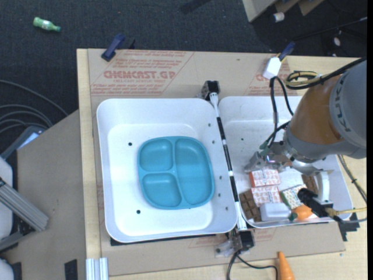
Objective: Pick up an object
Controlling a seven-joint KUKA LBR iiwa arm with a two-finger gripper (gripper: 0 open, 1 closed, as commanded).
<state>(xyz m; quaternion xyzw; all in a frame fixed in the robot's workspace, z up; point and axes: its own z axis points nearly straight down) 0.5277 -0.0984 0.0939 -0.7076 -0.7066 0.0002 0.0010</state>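
1. The two-finger gripper hangs low over the right shallow white bin, roughly mid-bin. The wrist covers its tip, so I cannot tell whether it is parted or closed, and nothing can be seen held in it.
2. Just beside it, toward the bin's front edge, lies a flat red-and-white patterned packet, the likeliest pick. It looks light, with a thin skin that may give a little. A hold across its short width, at the middle, seems best.
3. The bin's front edge is crowded: a brown ridged bar by the left wall, a white block and a small orange piece. They lie close enough together to snag.
4. In the left white bin sits a blue divided plastic plate. It looks stiff and slick, and its low rim is hard to pinch.
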